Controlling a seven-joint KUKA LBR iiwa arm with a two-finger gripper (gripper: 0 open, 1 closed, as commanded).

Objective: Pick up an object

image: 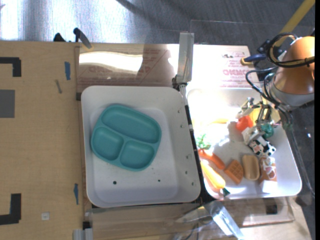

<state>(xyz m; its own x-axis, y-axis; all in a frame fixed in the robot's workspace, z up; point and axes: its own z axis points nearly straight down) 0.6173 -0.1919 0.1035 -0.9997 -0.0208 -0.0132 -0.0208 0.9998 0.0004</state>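
Jaws couldn't be read; gripper [258,115] hung low in right bin [292,184] over toy clutter: orange block [243,122], waffle [233,170], carrot [212,159]. Nothing visibly lifted, pick looked not yet done. Teal tray [125,137] in left bin [95,189]

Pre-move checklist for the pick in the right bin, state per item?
1. Gripper over the right white bin: ok.
2. Graspable items under it, red block and black-and-white cow toy: ok.
3. Finger opening: cannot tell, cables and glare hide it.
4. Anything already held: cannot tell.
5. Items crowded, tan waffle piece beside tan bread-like piece: not ok for a clean single pick.
6. Teal three-compartment plate in the left bin, out of the way: ok.
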